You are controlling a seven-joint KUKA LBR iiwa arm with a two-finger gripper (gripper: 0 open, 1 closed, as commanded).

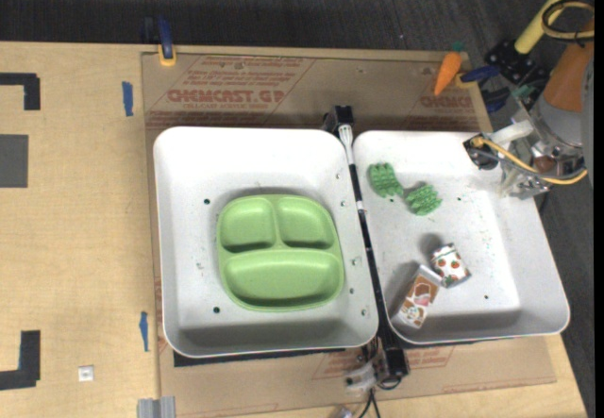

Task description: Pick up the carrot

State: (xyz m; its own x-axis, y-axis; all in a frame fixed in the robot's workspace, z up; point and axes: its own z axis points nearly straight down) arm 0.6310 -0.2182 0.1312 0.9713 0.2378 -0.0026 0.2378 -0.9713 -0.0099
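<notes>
Gripper (525, 182) hangs over the upper right corner of the right bin (528, 260); wide or narrow, I cannot tell. One carrot (448, 73) lies outside, on bare cardboard (283, 91) just past that bin's far rim. Inside: two green blocks (384, 178), two small cartons (451, 266). The left bin (184, 218) holds one green plate (278, 251).
</notes>
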